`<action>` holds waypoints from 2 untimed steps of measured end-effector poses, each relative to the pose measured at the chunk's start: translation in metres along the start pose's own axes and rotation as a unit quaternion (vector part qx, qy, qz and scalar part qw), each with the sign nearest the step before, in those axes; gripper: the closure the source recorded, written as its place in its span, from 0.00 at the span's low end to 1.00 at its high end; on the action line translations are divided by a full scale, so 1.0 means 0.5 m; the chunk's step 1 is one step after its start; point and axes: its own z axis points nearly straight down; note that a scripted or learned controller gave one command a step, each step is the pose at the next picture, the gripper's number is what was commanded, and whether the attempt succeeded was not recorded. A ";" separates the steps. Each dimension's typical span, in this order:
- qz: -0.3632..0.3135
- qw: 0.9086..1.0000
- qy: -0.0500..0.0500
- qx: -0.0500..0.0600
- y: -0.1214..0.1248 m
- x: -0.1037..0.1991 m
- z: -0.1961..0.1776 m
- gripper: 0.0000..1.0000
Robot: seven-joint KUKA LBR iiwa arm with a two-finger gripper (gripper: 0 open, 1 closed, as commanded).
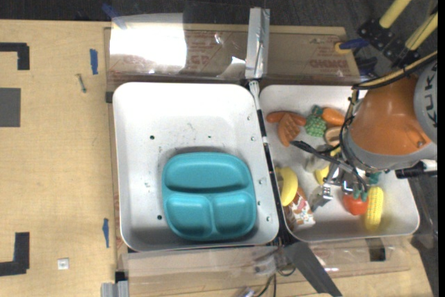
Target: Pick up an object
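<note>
Teal tray (208,204) in left bin (132,149) | gripper (338,184) low in right bin (407,219) among toy food | claw state: cannot tell

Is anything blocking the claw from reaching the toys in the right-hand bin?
Nothing visible does. The gripper hangs low inside the right bin, right among the toy food: a corn cob and a tomato lie beside it.

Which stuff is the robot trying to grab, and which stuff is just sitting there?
For the job:
- gripper, low in the right bin
- toys there: corn cob, tomato, yellow banana-like piece, small packet, orange piece, green piece

Just lying about:
- teal divided tray in the left bin
</note>
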 end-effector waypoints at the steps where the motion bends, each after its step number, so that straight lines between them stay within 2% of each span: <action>1: -0.033 0.999 0.000 0.001 0.054 -0.094 0.002 0.00; 2: -0.016 1.000 0.001 0.001 -0.028 -0.046 0.002 0.00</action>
